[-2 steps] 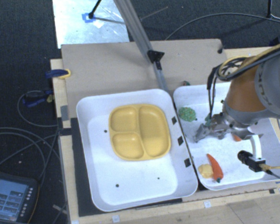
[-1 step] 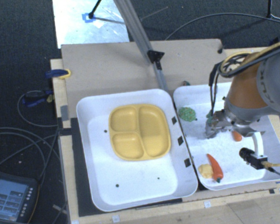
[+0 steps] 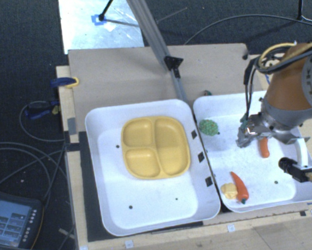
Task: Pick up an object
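Observation:
My gripper (image 3: pixel 246 137) hangs over the middle of the right bin (image 3: pixel 214 106), at the end of the grey arm with its orange band coming in from the right. A small orange piece (image 3: pixel 264 148) lies just right of it, partly under the wrist. A green, broccoli-like ball (image 3: pixel 208 126) rests to the gripper's left near the bin's left wall. An orange carrot (image 3: pixel 238 185) and a small yellow piece (image 3: pixel 227 189) lie together at the bin's front. I see nothing between the gripper's tips.
The left bin (image 3: pixel 112 208) holds a yellow divided plate (image 3: pixel 155 147). A grey pole (image 3: pixel 152 31) slants down to the bench behind the bins. Cables and a handheld pendant (image 3: pixel 11 219) lie on the floor at left.

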You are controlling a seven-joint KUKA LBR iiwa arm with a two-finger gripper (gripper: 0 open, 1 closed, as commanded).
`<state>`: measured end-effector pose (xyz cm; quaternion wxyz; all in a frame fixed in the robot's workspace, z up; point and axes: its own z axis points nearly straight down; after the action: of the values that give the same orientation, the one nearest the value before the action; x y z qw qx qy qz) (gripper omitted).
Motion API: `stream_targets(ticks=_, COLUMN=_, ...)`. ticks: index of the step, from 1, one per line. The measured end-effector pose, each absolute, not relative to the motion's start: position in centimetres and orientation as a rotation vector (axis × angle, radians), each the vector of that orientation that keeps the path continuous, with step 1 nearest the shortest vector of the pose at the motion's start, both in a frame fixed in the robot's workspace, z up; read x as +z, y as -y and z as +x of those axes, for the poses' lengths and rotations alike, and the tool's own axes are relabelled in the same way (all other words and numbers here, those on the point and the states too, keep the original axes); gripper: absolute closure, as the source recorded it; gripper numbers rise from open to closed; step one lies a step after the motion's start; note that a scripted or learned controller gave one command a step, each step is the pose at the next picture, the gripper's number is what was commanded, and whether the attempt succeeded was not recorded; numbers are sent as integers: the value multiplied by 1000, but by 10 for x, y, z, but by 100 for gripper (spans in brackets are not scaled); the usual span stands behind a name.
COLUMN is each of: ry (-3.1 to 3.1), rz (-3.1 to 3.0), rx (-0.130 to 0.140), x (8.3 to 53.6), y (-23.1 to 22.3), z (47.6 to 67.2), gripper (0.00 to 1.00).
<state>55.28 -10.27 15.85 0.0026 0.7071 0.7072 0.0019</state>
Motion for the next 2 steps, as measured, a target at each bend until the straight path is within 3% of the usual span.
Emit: stream_targets(ticks=2, ry=-2223, rz=2210, rx=7, x=264, y=112, z=569, gripper=100)
